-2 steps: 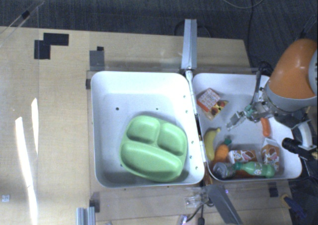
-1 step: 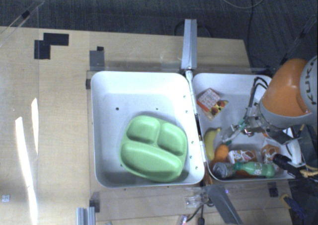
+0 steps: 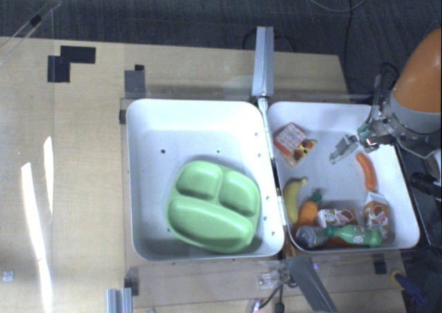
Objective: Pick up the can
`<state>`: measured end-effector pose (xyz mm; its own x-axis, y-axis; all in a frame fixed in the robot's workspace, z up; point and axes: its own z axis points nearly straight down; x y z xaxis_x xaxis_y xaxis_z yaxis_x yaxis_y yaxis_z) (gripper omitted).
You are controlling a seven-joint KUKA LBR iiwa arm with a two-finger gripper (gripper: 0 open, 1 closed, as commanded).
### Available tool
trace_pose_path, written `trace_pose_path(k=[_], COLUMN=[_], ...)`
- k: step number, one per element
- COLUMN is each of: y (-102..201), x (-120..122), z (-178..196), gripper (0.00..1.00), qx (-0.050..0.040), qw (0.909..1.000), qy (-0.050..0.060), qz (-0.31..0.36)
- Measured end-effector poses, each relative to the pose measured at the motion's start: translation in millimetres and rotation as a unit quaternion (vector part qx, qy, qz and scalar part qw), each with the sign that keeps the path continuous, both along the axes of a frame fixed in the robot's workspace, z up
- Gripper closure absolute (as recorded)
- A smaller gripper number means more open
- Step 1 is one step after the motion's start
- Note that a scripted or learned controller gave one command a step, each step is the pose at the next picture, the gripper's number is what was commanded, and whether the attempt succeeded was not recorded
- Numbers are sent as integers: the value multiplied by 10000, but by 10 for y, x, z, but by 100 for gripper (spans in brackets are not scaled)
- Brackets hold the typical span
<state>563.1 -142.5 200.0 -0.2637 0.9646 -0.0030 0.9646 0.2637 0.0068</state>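
Hangs with jaws apart and empty, well away from the can (image 3: 307, 237) in the bin's (image 3: 331, 187) front corner; might grab the carrot (image 3: 311, 209) or bottle (image 3: 352, 237) squeezed beside it instead.

the can (image 3: 336, 217), white with red markings, lies on its side near the right bin's front edge, at about six o'clock in it, its long axis running roughly nine to three o'clock.
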Motion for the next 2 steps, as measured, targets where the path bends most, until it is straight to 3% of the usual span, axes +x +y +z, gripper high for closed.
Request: trace_pose_path(k=[1, 2], y=[503, 214], x=[-156, 324], z=[-998, -535], gripper=[0, 0], qx=[13, 3], qw=[9994, 9998], qy=[-27, -2], qz=[-347, -179])
